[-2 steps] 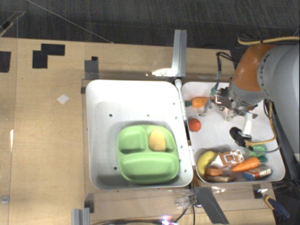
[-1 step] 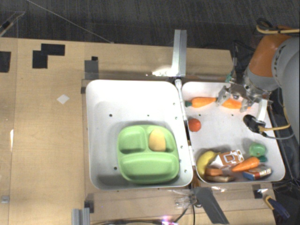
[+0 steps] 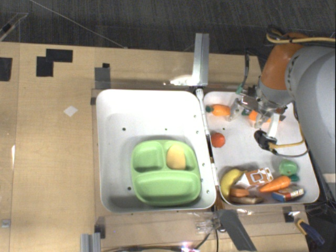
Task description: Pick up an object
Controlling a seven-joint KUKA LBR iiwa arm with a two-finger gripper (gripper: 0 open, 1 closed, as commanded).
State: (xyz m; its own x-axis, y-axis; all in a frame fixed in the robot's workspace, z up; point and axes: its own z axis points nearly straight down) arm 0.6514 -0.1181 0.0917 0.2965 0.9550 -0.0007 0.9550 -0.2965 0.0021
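Observation:
My gripper (image 3: 255, 113) hangs over the far part of the right bin (image 3: 239, 154), below the arm's orange band. A small orange thing (image 3: 253, 116) shows right at the gripper; I cannot tell whether it is held. To its left in the same bin lies an orange carrot-like piece (image 3: 220, 109), with a red tomato (image 3: 218, 139) nearer the bin's left wall. Along the near edge of this bin sit a banana (image 3: 230, 180), a small printed box (image 3: 258, 176), a carrot (image 3: 275, 184) and a green item (image 3: 287, 168).
The left bin (image 3: 118, 119) holds a green divided plate (image 3: 157, 185) with a yellow fruit (image 3: 177, 156) in its far right compartment. A black cable loop (image 3: 265, 139) hangs beside the gripper. A metal post (image 3: 201, 62) stands behind the bins' shared wall.

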